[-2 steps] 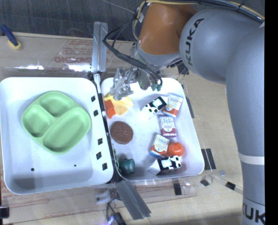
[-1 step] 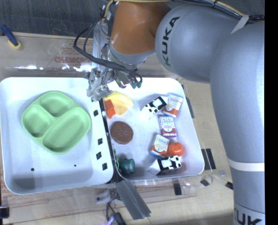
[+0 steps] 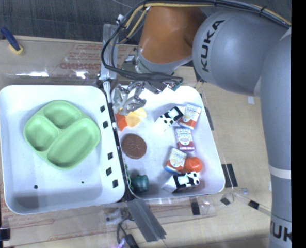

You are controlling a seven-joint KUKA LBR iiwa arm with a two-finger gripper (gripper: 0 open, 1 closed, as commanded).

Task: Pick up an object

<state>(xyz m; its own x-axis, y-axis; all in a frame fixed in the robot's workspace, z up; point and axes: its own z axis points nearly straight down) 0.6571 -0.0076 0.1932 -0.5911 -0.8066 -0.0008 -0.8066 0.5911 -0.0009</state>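
I see the metal two-finger gripper low in the right white bin's upper-left corner, just above a small yellow block and orange block; can't tell its state; round brown disc just below; red-labelled packets and cow-patterned blocks crowd right; green divided plate in the left bin.

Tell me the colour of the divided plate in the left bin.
Light green; the divided plate shows clearly in the camera view.

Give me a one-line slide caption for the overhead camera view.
KUKA arm's tool hovers over small items in the right bin; a green divided plate sits in the left bin.
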